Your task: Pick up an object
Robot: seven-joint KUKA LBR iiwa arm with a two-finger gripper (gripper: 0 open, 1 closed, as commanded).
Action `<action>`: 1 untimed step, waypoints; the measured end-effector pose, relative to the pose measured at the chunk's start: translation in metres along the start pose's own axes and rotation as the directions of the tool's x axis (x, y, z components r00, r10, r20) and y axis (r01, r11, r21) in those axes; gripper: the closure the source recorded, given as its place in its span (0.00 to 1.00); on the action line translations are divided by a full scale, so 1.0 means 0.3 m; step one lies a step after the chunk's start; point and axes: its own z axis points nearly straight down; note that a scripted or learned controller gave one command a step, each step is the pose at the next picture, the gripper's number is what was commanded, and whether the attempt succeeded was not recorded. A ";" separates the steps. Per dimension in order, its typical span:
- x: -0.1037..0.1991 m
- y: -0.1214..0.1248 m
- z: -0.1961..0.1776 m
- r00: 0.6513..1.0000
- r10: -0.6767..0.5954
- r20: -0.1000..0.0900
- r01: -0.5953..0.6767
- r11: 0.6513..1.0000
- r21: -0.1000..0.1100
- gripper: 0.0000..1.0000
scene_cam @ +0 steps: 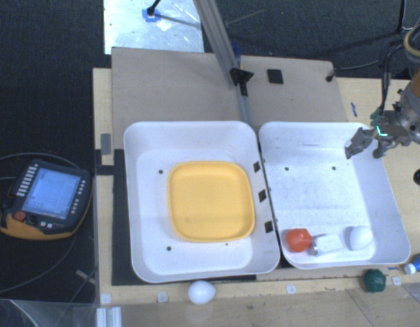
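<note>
yellow plate (pixel 212 201), left bin (pixel 138 203)

It was a robotics lab: a pale wooden surface (pixel 291 94) carried two shallow white plastic bins (pixel 196 131), a grey-and-orange handheld robot control pendant (pixel 45 199) lay on dark carpet (pixel 46 60) trailing black cables (pixel 33 278), and a slanted metal pole (pixel 216 26) crossed overhead.

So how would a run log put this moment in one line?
gripper: over right bin's upper right edge | holding: nothing | orange object: untouched in bin | plate: left bin

Right bin (pixel 373 182) floor mostly open, objects (three) (pixel 327 240) crowding near wall
</note>
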 end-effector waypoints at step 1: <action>0.000 0.000 0.000 1.000 0.000 0.000 0.000 1.000 0.000 0.00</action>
